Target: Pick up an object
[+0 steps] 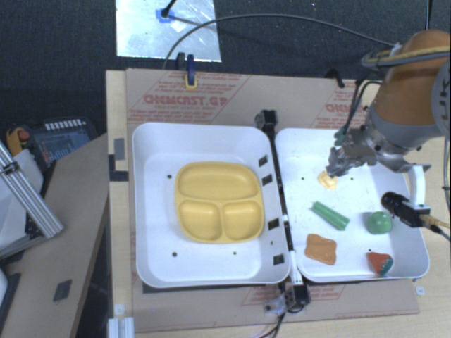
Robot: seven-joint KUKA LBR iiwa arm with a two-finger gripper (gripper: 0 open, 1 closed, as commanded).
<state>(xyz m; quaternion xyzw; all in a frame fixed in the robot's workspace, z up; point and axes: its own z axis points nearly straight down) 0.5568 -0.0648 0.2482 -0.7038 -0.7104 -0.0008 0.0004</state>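
Yellow bit (327, 180) lies near the back of the right bin (296, 259), right under the tool (338, 166), which I cannot tell is gripping, so drop straight down and pinch it gently.

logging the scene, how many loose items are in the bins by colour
yellow: 2 (divided tray in the left bin, small piece by the gripper)
green: 2 (stick, round piece)
orange: 1 (flat piece)
red: 1 (strawberry-like piece)
total: 6
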